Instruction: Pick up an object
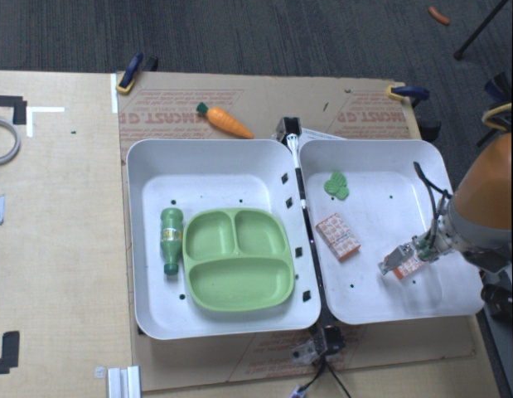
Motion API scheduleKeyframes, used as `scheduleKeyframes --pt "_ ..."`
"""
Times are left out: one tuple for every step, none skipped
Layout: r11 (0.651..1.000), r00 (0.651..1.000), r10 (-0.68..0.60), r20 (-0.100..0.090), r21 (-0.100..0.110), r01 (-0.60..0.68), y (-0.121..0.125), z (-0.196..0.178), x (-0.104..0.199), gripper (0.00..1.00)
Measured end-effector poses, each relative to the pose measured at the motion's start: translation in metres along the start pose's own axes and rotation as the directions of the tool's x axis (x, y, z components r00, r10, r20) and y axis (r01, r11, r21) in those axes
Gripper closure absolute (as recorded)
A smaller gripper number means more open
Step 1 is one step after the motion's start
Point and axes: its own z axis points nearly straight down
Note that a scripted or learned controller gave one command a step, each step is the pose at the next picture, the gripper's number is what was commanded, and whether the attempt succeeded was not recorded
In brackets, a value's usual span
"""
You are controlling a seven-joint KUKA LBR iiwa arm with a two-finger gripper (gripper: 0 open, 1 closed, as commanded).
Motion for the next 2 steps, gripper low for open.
scheduleKeyframes --pt "1.0 1.0 0.003 0.003 -0.003 -0.003 0.001 -0.01 -0.002 1.0" --pt "0.999 0.999 0.033 -0.009 0.011 -0.033 0.027 -0.095 0.066 1.0"
